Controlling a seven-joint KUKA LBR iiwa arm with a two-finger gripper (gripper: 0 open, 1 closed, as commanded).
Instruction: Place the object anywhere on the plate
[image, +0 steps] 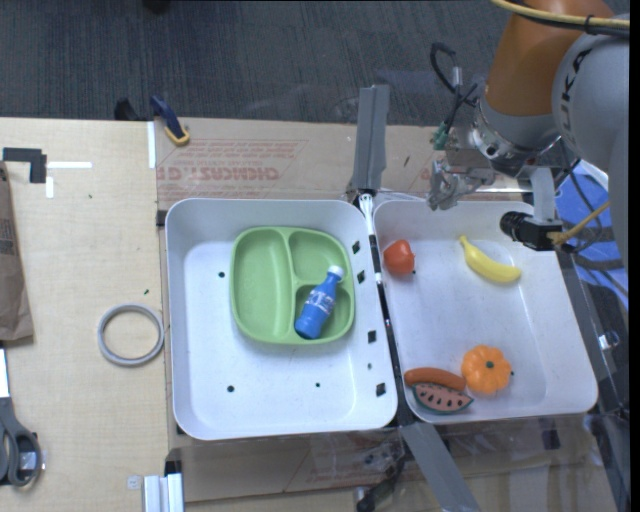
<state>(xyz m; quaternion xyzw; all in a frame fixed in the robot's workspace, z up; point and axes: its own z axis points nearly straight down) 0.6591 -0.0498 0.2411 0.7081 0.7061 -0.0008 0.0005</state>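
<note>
One blue bottle (319, 303) already lies in the green plate (262, 283), so my hand (443, 193) hovers apart over the right bin (560, 300), whether spread or pressed together I cannot tell.

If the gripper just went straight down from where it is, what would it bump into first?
Probably the bare white floor of the right bin, near its back left corner. The gripper hangs there pointing down, and the tomato and banana seem to sit off to the side. Height is hard to judge from this slanted view.
</note>
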